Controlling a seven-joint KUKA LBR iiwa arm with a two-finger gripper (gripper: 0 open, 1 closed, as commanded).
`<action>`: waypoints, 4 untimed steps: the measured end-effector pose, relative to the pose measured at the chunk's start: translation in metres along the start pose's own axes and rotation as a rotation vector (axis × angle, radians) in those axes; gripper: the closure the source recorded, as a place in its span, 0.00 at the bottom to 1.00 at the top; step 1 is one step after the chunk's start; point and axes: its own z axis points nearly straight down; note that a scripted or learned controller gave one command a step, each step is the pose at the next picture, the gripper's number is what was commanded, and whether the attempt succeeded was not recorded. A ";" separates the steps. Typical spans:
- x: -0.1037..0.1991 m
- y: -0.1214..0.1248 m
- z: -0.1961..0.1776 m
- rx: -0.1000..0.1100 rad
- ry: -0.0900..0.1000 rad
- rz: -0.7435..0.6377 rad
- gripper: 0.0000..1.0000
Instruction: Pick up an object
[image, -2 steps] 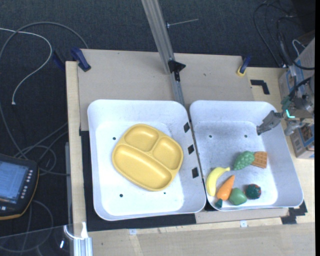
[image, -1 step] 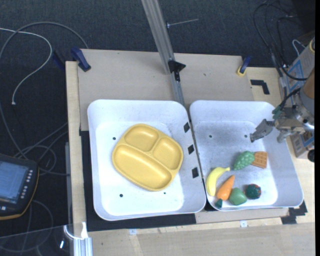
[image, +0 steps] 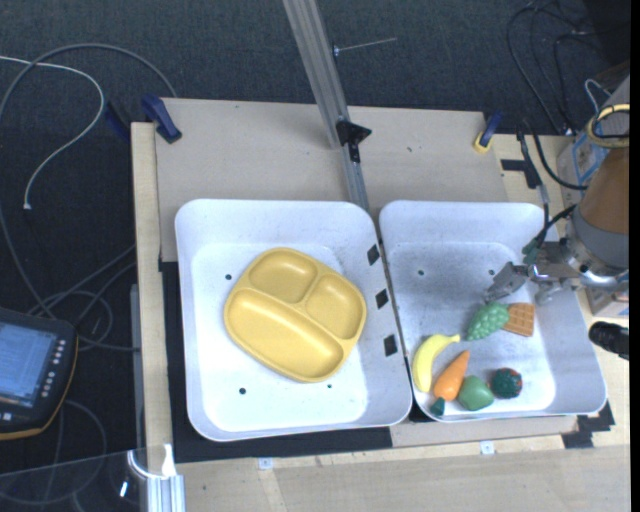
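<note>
Crowding bin corner: grapes (image: 488, 322); waffle (image: 519, 319); banana (image: 430, 358); carrot (image: 451, 374).

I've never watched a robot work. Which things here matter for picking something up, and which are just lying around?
Part of the job:
gripper
green grapes
waffle
banana
carrot
green pepper
dark round fruit
right bin

Just lying about:
yellow divided plate
left bin
tablet
cables

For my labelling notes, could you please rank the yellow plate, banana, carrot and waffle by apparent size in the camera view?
Largest to smallest:
1. yellow plate, by far
2. banana
3. carrot, close to the banana, so that order is unsure
4. waffle, partly hidden by the green grapes
</note>
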 end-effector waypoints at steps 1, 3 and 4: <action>0.001 -0.002 0.043 -0.001 0.000 0.000 0.00; 0.011 0.000 -0.021 -0.014 -0.005 -0.003 1.00; 0.009 0.004 -0.086 -0.017 -0.006 -0.002 1.00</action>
